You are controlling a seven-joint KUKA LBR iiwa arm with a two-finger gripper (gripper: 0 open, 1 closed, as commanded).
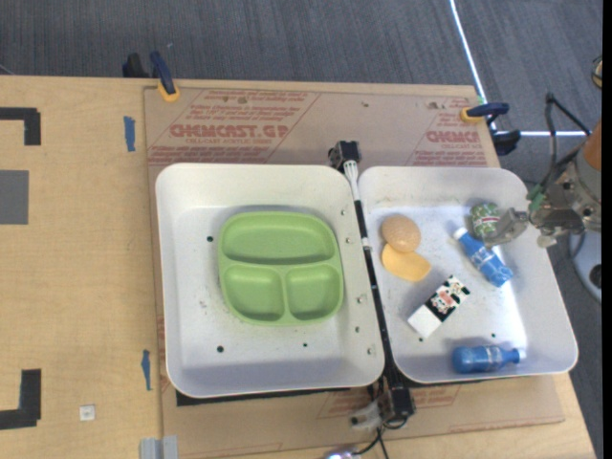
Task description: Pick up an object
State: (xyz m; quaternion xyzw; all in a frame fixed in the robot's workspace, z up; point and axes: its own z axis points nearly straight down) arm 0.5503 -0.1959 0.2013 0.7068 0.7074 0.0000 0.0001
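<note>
The right bin (550, 299) holds several small objects. A green-and-white patterned ball (485, 220) lies near its far right side, with a blue tube (483, 257) just in front of it. A tan egg-shaped piece (401, 231) rests against a yellow wedge (405, 264) near the divider. A white box with black and red print (439, 306) sits mid-bin, and a blue bottle (487, 357) lies by the front wall. My gripper (521, 223) reaches in over the bin's right wall, its tip right beside the patterned ball.
A green divided plate (280, 266) sits in the left bin (182, 256). Clamps (483, 113) hold the cardboard sheet under the bins at the back. The arm's wrist (574, 194) hangs over the right bin's right rim.
</note>
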